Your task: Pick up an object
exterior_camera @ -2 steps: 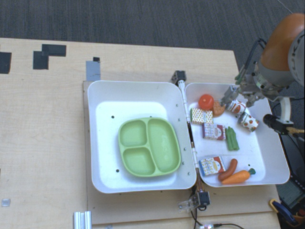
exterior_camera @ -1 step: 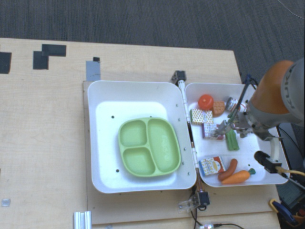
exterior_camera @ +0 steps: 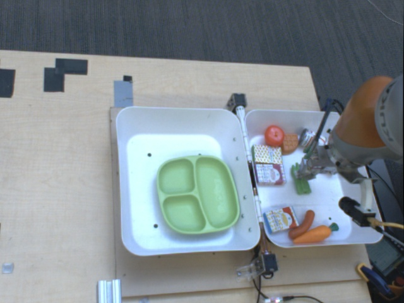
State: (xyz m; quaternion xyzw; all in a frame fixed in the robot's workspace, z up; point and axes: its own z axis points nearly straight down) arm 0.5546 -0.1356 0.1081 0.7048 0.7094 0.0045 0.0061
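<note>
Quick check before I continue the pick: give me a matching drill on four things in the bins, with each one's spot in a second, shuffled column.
Things:
1. green divided plate
2. red tomato
3. carrot
4. small green piece

Places:
A. near corner of the right bin, beside the sausage
B. far end of the right bin, next to a small orange item
C. left bin, alone
D. middle of the right bin, just below the gripper

Pairs: 1-C, 2-B, 3-A, 4-D
</note>
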